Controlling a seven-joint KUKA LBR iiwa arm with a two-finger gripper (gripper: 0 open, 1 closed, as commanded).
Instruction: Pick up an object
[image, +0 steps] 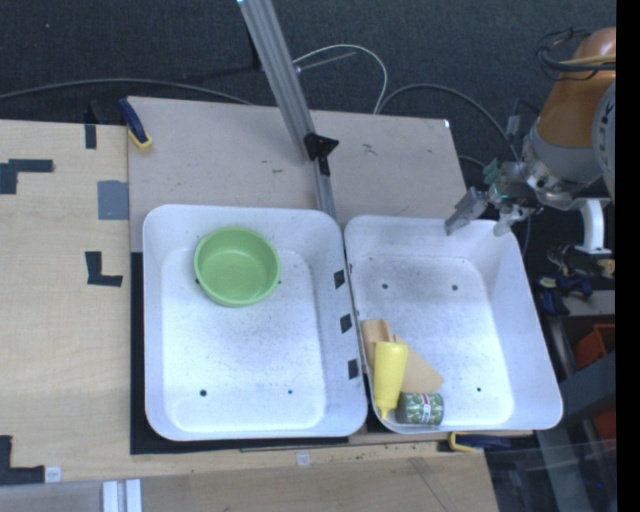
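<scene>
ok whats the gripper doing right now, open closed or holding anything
Gripper: open, holding nothing, above the far right rim of the right bin.

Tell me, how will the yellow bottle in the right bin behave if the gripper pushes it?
The yellow bottle lies on its side, so it may roll sideways. It looks like smooth plastic, probably light and slippery. It rests against the small can and a brown piece, which might move with it.

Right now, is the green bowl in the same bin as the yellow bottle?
No, the green bowl sits in the left bin, while the yellow bottle lies in the right bin.
</scene>
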